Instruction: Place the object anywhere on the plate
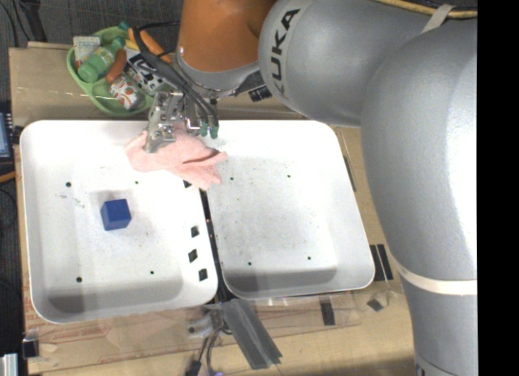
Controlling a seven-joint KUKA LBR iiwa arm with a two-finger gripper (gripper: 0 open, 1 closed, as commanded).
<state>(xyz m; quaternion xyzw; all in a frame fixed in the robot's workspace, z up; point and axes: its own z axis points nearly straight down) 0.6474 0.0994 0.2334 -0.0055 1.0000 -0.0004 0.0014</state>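
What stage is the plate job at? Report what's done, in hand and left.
Done: nothing visibly. There's no plate I can make out, and the blue block sits alone in the left bin. In hand: the tool is down at the pink cloth draped across both bins' inner rims; grip unclear. Left: lifting an object and placing it on the plate.

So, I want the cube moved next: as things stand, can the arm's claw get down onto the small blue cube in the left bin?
Probably yes. The small blue cube sits alone on the left white bin's floor, nothing over it. The claw hangs nearby above the pink cloth-like object.
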